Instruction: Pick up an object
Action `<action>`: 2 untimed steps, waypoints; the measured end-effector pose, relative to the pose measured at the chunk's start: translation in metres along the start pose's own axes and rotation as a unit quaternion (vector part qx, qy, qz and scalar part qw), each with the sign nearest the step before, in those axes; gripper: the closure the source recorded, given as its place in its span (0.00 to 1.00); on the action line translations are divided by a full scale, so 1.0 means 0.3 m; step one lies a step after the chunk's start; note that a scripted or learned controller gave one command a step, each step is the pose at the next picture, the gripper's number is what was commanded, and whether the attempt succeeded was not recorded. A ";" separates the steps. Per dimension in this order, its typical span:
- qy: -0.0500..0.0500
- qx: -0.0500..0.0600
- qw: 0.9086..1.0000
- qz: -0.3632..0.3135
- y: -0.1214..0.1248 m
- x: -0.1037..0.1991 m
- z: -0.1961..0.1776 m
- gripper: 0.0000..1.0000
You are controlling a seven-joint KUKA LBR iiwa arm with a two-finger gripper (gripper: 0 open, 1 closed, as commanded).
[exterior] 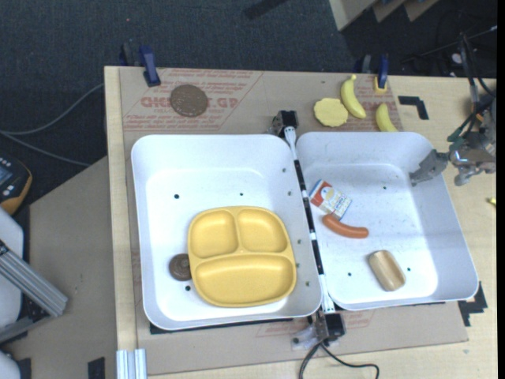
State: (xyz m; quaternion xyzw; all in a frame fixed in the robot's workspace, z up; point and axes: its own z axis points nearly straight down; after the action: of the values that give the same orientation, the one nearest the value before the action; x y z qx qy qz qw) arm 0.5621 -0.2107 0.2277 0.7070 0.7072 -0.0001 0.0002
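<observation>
Where the arm enters from the right, the pincer [430, 167] sits at the upper right rim of the right bin [442, 219], above the bin wall; its open or closed condition cannot be determined, and no object is visible in it. The right bin contains three objects: a small white carton with red and blue print [331, 199] near the left wall, a toy hot dog sausage [346, 228] just below the carton, and a tan bread-roll-shaped piece [387, 270] toward the lower right, apart from both. The left bin [158, 212] holds a yellow three-compartment plate [240, 255] with a brown disc [180, 267] touching its left edge. On the bench [260, 93] behind the bins lie another brown disc [188, 99], a yellow ruffled piece [331, 112] and two toy bananas [353, 98] [384, 118].
</observation>
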 end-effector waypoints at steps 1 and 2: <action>0.004 0.005 1.000 -0.005 0.057 0.334 0.300 0.00; 0.002 0.003 1.000 0.001 -0.157 0.348 0.484 0.00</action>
State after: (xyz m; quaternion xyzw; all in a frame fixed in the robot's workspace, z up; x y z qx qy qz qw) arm 0.5148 -0.1065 0.0823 0.7075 0.7067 -0.0009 -0.0038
